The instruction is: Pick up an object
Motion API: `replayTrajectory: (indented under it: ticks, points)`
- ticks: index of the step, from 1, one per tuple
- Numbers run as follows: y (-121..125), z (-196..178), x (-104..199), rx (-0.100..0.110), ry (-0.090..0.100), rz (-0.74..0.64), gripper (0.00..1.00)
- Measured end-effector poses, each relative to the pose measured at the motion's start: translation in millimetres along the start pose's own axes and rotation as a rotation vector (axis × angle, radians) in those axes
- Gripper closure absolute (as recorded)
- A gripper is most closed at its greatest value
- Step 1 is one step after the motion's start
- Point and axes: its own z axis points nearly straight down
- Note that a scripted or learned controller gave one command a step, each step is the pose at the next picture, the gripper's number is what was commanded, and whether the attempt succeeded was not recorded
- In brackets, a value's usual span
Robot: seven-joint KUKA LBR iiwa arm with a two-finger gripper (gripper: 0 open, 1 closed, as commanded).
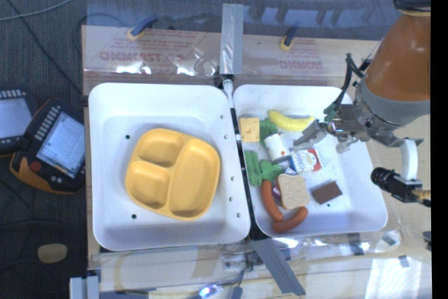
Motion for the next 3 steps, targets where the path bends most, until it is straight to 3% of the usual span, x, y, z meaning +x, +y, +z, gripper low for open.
replayTrajectory:
  ticks: [1,2,3]
  points:
    - [64,102,-32,0.002,0.001,0.155,0.00]
    - [97,155,-31,0.000,-0.001,0.157,0.00]
    - [13,171,-61,-0.016,-0.003,0.175,0.00]
